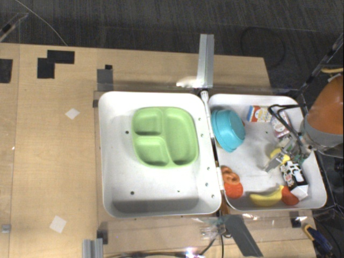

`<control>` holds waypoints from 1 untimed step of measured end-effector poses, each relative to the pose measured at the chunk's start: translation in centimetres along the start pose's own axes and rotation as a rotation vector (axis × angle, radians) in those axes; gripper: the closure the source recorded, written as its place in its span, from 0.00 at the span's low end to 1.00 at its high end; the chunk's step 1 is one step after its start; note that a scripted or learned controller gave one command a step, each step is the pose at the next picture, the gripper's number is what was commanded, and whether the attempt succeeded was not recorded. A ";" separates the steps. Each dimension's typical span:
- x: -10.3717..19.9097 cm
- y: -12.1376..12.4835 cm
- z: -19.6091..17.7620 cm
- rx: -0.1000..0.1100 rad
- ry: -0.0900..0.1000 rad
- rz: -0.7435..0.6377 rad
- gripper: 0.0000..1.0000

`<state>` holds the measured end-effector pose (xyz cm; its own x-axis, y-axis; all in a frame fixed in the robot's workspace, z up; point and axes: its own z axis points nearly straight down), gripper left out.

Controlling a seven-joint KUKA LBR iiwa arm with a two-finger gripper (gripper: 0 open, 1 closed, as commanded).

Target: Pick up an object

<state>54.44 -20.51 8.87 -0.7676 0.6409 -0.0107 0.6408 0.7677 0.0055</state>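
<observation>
The gripper (281, 153) seems just above the black-and-white carton (293, 174); its fingers are blurred, I cannot tell their state.

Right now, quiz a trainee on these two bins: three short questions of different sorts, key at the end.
1. True or false: the green tray lies in the left bin.
2. Multiple choice: which thing leans at the right bin's upper left corner, by the divider? A) banana B) blue bowl C) small carton
3. Fill in: the banana lies along the right bin's ____ edge.

Key
1. True. The tray, with three compartments, lies in the left bin.
2. B. The blue bowl sits tilted there; the small carton lies to its right.
3. Near. The banana lies there between an orange thing and a red thing, below the gripper.
</observation>
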 end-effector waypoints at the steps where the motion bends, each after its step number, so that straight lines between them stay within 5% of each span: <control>1: 5.6 -1.6 -0.2 0.000 -0.002 0.001 0.00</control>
<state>49.12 -18.16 8.98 -0.7672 0.6413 -0.0129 0.6413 0.7673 0.0059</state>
